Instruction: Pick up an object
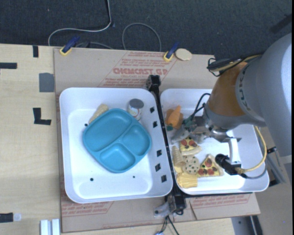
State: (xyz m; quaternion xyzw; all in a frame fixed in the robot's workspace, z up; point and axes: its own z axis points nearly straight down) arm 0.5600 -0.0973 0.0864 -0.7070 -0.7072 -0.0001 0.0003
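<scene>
A brown cardboard sheet [132, 70] covers the wooden bench [19, 131]; on the sheet, two white bins [68, 146] sit side by side.

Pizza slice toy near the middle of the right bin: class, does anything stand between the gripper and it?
Nothing visible does. The gripper hangs just above the pizza slice toy in the right bin, with no object between them. An orange toy lies off to the side by the divider.
</scene>
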